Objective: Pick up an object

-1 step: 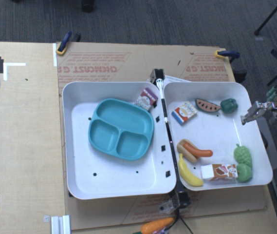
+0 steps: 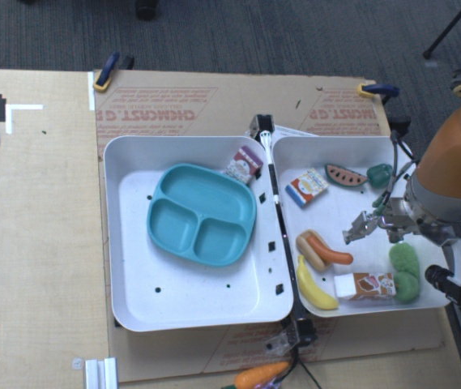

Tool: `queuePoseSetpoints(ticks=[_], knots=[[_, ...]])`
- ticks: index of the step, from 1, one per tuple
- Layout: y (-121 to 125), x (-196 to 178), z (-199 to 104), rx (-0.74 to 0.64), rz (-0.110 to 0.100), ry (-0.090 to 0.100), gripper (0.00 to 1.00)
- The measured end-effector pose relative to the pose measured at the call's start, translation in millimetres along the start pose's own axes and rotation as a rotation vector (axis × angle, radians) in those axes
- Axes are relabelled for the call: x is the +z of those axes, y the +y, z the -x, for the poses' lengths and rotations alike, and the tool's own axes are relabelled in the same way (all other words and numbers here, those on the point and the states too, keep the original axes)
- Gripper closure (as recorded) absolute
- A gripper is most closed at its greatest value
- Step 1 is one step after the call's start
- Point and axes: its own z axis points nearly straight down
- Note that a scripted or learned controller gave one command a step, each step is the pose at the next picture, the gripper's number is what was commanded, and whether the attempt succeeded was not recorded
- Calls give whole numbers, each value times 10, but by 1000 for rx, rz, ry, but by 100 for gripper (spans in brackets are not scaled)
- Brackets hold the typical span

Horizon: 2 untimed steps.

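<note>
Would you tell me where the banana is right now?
The banana lies in the right bin, at its front-left corner, just below the hot dog.

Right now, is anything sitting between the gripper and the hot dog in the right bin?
Nothing visible. The gripper hovers over bare floor of the right bin, and the hot dog lies just beside it toward the bin divider, uncovered.

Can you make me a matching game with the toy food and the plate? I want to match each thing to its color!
Things:
1. divided plate
2. banana
3. watermelon slice
4. hot dog

Colors:
A. yellow
B. red with a green rind
C. teal blue
D. orange sausage in a tan bun

Pairs: 1-C, 2-A, 3-B, 4-D
</note>
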Motion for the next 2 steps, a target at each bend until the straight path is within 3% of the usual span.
queuePoseSetpoints(ticks=[1,2], knots=[[24,442,-510,-78,12,-8,0],[-231,438,-493,-252,23,-11,0]])
